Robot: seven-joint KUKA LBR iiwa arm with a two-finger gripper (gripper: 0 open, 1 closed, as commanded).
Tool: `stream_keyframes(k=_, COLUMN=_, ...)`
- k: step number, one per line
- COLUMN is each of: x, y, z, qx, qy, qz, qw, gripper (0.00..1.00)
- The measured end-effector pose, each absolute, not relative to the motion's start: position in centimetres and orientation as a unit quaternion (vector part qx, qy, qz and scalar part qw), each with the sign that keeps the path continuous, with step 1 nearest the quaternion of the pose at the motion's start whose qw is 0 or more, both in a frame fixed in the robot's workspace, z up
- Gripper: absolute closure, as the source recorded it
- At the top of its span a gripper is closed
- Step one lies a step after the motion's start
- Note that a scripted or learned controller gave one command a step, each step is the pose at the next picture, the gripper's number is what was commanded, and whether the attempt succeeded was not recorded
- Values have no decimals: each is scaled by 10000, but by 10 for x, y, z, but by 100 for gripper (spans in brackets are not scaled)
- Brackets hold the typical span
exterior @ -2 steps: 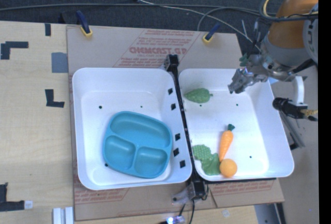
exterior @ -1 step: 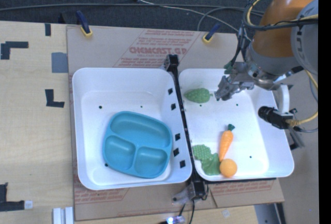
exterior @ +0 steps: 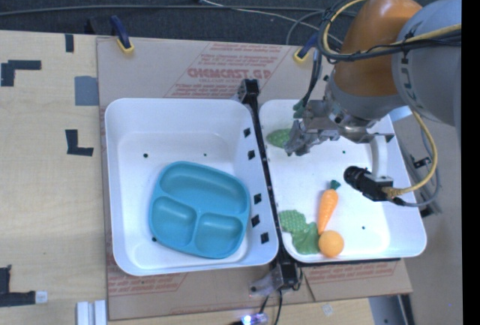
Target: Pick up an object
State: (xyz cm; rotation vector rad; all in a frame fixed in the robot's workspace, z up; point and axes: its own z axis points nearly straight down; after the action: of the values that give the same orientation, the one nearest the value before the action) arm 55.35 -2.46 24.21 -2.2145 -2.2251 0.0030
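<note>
Green object (exterior: 279,138) lies partly hidden under the claw (exterior: 298,145); whether it's gripped, I cannot tell.

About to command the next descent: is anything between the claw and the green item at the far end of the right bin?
Nothing visible is. The claw hangs directly beside the green item near the divider. The carrot, orange ball and green leafy piece lie apart, at the near end of the right bin.

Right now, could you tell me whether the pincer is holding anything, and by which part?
It cannot be told. The pincer is low in the right bin, right beside a green item, but no object shows between its tips.
</note>
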Motion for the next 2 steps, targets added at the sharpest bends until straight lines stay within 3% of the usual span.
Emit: stream_keyframes(k=2, x=508, y=83, z=238, qx=-7046, qy=-7096, qz=7, qw=16, gripper=100)
